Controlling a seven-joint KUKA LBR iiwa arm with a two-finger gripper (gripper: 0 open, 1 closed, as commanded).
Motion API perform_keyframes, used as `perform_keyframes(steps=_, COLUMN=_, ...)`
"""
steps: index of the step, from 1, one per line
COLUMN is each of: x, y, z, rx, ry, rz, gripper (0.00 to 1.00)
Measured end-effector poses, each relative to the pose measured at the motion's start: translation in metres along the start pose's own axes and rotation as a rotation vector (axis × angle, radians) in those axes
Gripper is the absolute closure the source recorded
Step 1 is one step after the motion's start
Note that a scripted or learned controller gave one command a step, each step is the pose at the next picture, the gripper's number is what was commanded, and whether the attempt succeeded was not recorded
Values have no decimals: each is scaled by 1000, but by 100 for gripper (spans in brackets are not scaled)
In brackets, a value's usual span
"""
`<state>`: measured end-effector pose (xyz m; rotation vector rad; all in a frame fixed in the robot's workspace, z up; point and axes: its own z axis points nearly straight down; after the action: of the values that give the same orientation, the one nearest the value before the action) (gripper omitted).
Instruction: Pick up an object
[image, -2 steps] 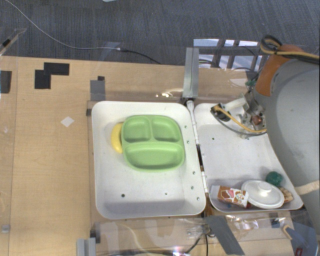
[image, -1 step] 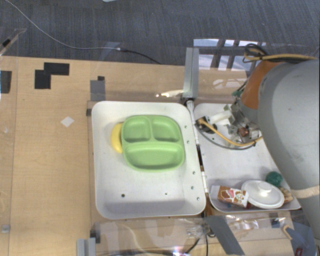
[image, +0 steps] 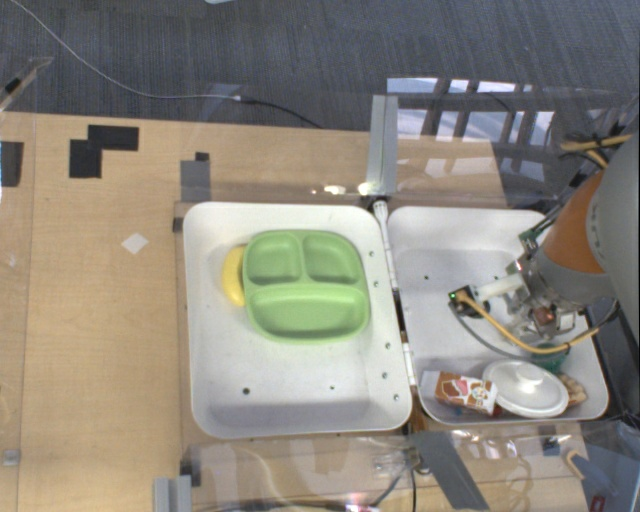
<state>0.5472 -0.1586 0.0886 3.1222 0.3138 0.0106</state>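
A green divided plate (image: 303, 284) lies in the left bin (image: 290, 400), partly covering a yellow object (image: 232, 276) at its left edge. In the right bin (image: 440, 250) a white lidded bowl (image: 525, 389) and a red-and-white packet (image: 466, 391) sit at the near edge. My gripper (image: 543, 318) hangs low at the right side of that bin, just above and behind the white bowl. The wrist and a yellow cable hide its tips.
A metal post (image: 383, 140) stands behind the divider between the bins. The wooden bench (image: 90, 300) stretches to the left. The arm's grey and orange body (image: 590, 240) covers the right bin's far right corner. Cables (image: 500, 330) trail across that bin's floor.
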Motion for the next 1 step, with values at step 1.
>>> perform_keyframes(steps=1, x=-7, y=-61, z=-1, rx=4, ry=5, rz=-5, gripper=100)
